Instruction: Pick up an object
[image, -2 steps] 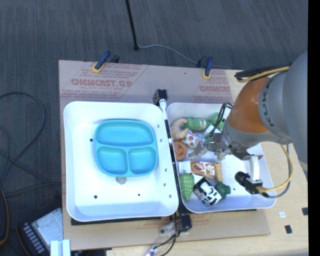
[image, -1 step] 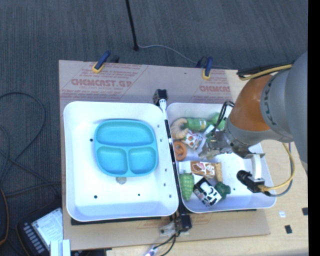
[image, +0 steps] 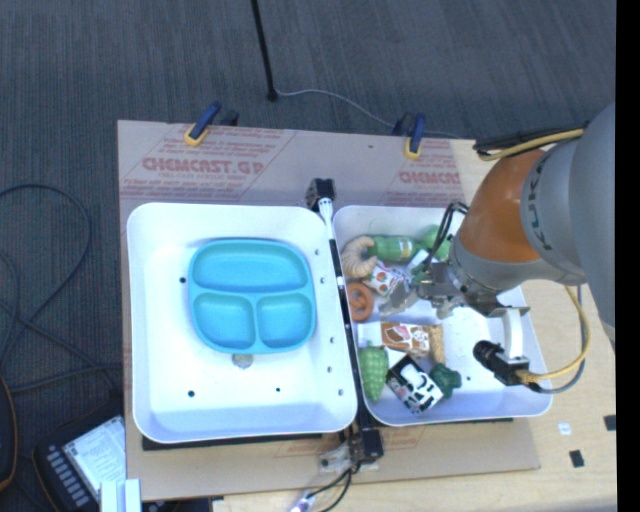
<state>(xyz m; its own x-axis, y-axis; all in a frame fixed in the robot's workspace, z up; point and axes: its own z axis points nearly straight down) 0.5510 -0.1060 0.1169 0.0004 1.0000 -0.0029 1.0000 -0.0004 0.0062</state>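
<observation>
The arm (image: 530, 215) reaches in from the right over the right bin (image: 520, 400), its gripper (image: 432, 285) low among the clutter at the bin's centre — whether it is released, clenched or grasping cannot be told. Objects lie around it: a green bottle (image: 392, 246) at the top, an orange ring (image: 360, 301) by the left wall, a snack packet (image: 411, 338) just below the gripper, a green knobbly piece (image: 373, 368) and a black-and-white item (image: 415, 385) near the front. The left bin (image: 160, 400) holds a blue divided tray (image: 250, 293) — three compartments, lying flat.
</observation>
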